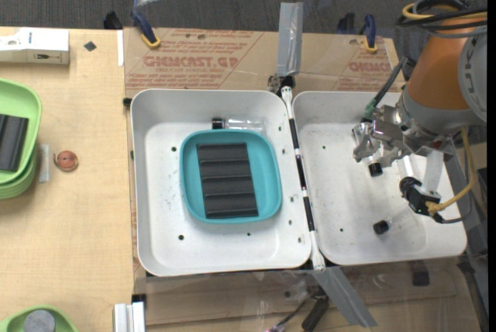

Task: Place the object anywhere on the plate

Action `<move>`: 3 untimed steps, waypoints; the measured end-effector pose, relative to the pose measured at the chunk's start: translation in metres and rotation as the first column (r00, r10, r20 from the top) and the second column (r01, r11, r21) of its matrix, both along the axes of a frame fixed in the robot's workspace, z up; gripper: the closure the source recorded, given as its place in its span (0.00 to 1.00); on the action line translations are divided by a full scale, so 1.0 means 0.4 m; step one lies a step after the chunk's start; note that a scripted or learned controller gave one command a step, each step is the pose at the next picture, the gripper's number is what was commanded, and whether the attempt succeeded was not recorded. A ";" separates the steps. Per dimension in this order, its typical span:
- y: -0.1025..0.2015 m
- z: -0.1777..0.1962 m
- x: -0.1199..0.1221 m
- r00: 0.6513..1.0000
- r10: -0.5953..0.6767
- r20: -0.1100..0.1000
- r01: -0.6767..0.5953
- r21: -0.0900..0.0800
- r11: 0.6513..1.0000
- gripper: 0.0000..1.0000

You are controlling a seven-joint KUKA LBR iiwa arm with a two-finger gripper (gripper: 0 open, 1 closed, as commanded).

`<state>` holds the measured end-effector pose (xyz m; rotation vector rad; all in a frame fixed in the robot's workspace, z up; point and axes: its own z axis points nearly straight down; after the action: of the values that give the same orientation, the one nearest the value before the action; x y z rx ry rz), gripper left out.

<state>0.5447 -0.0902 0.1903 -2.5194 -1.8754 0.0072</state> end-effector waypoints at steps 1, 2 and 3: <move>0.231 0.000 -0.054 0.977 0.213 0.000 -0.213 0.002 0.977 1.00; 0.444 0.014 -0.039 0.961 0.277 0.000 -0.277 0.001 0.961 1.00; 0.444 0.014 -0.039 0.961 0.277 0.000 -0.277 0.001 0.961 0.00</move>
<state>0.5292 0.0873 0.1958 -2.2323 -2.2089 0.0067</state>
